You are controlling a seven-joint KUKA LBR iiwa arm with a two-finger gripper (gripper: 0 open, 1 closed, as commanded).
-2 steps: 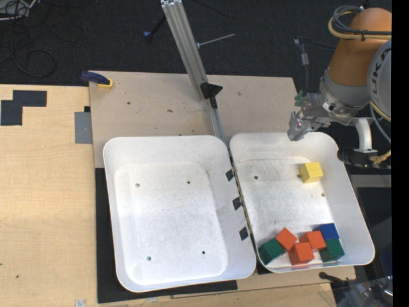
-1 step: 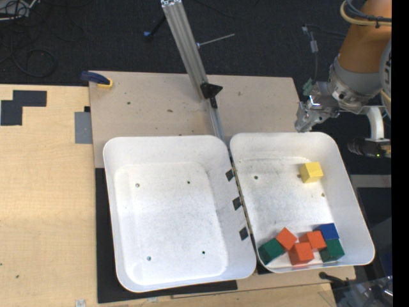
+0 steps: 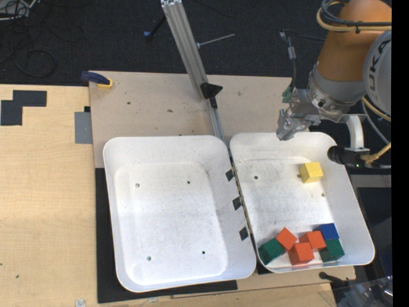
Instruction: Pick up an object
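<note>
While your gripper (image 3: pixel 287 132) hangs over the right bin's (image 3: pixel 358 216) far rim, fingers' state unreadable, the yellow cube (image 3: pixel 311 171) lies nearest, just toward the camera and slightly right.

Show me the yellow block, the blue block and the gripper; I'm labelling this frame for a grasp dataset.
yellow block (image 3: pixel 311 172): camera view, middle of its top face.
blue block (image 3: pixel 328 231): camera view, its top face.
gripper (image 3: pixel 289 130): camera view, at its tip above the right bin's far rim.
</note>
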